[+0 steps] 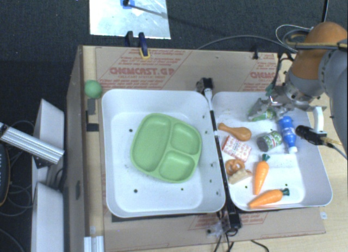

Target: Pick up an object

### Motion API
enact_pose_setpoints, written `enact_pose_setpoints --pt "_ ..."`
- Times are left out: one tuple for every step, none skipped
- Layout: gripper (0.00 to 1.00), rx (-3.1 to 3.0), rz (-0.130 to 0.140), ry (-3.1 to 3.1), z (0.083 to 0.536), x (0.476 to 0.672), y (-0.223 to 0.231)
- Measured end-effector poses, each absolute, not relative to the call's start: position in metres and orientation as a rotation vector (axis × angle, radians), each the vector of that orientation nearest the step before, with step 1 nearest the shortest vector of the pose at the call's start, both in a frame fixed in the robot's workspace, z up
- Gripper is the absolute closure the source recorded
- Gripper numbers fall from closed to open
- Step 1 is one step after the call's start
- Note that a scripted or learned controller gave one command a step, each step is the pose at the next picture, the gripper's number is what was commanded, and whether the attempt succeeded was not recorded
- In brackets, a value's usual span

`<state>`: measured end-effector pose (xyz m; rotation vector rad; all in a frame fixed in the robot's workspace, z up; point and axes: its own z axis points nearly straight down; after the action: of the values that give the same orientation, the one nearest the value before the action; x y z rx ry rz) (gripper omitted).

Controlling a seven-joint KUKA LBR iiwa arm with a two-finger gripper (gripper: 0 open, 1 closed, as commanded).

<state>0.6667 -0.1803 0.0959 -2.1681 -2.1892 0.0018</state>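
Observation:
My gripper (pixel 265 106) is low over the back of the right bin (pixel 310 191), reaching in from the right. Just beneath and in front of it lies a small green item (pixel 263 115); the view does not settle whether they touch. Close by are a blue bottle (pixel 286 130) and a small can (pixel 270 140). Further left lie a tan toy drumstick (pixel 237 132), a red-and-white packet (pixel 236 149), a pretzel (pixel 235 165) and a bread piece (pixel 240 176). Two orange carrots (pixel 261 173) (pixel 266 197) lie toward the front.
The left bin (pixel 117 191) holds a green divided plate (pixel 166 147). A green ball (pixel 93 88) sits on the bench's left edge beyond that bin. A dark divider (pixel 216 147) runs between the bins.

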Motion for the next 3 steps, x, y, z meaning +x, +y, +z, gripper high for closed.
enact_pose_setpoints --pt "1.0 -2.22 -0.007 -2.232 0.199 0.638 -0.153" --pt "0.0 -2.219 -0.003 -2.228 0.197 0.637 -0.153" --pt "0.0 -2.217 0.003 -2.222 0.082 0.667 -0.179"
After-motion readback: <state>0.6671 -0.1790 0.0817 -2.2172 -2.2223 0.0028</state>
